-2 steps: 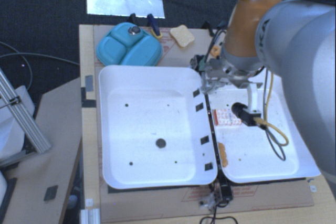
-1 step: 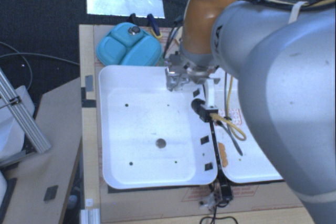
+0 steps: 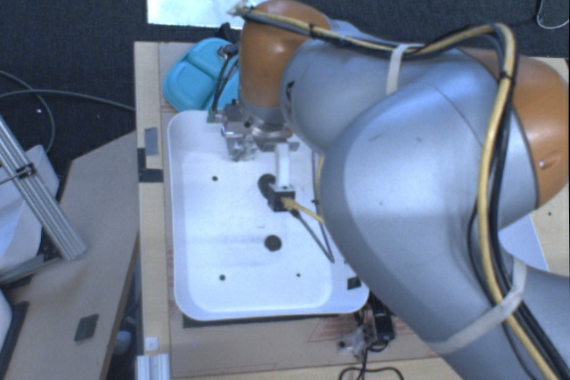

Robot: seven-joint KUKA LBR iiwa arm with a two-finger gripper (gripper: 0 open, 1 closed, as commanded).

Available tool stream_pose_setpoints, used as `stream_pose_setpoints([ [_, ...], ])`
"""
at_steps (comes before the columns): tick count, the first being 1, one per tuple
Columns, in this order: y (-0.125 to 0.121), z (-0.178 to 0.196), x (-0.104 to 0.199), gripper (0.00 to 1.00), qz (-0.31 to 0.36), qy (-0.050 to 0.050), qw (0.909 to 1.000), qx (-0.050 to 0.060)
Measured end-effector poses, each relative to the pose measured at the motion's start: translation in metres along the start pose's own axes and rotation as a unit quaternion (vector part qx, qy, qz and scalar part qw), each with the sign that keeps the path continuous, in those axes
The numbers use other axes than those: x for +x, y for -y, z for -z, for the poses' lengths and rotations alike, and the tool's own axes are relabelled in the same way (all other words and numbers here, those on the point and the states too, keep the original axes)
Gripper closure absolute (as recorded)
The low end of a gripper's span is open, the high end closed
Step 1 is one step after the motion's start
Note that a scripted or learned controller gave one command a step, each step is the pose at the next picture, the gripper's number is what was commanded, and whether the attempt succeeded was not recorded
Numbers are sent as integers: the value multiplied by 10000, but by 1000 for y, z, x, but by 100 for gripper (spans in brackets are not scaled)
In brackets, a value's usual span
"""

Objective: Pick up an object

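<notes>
Bench wood [image 3: 156, 280] lies nearest, bearing a shallow white plastic bin [image 3: 191, 298]. On the bin's floor, in its near half, lies a small flat black round disc [image 3: 272, 243], well apart from the rim. The bulky grey arm with orange band [image 3: 427, 191] reaches in from the right and covers that side. Farther back, the metal two-finger gripper [image 3: 239, 142] hangs low over the bin's far end; whether it is spread or pressed together I cannot tell. Beyond it, a light blue rounded plastic object [image 3: 196, 77] sits at the bin's far left corner, near the gripper.
</notes>
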State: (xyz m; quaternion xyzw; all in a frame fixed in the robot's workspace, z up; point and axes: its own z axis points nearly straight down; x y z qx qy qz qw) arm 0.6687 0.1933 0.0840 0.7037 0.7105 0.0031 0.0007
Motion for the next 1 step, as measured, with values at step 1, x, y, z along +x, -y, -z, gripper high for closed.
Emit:
stream_pose_setpoints([
  [1,83,123,14,100,-11,-13,10000,-10],
])
